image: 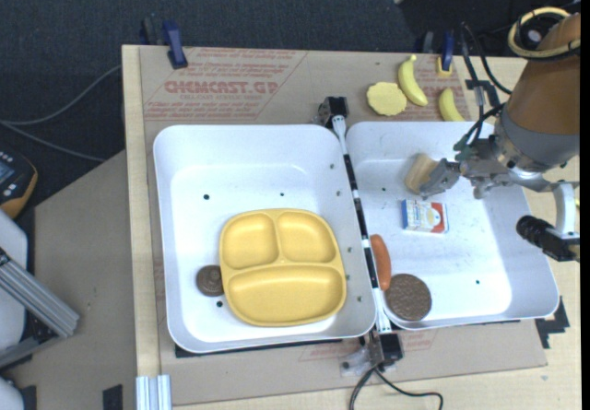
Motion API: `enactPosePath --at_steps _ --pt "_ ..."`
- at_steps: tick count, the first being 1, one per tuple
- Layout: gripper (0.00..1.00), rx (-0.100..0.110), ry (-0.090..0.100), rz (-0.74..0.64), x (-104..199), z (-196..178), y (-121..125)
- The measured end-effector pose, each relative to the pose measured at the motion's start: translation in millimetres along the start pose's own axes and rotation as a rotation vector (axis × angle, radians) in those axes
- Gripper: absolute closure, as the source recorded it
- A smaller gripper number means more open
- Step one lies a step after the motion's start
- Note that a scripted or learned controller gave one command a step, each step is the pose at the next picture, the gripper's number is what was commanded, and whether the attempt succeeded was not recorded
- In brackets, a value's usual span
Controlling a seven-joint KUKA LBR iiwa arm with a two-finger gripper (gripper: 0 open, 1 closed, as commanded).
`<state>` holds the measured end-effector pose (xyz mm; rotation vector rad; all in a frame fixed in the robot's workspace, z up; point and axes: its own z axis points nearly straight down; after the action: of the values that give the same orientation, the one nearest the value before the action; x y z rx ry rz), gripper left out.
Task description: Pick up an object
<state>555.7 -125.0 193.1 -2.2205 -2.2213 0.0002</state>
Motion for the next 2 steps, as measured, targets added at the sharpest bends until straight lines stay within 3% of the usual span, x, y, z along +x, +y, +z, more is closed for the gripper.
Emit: enactPosePath --at_steps 1,2 --pt "0.00 0.005 0.001 -0.001 5 50 16" --pt "0.00 -0.003 0.004 0.003 -27 109 40"
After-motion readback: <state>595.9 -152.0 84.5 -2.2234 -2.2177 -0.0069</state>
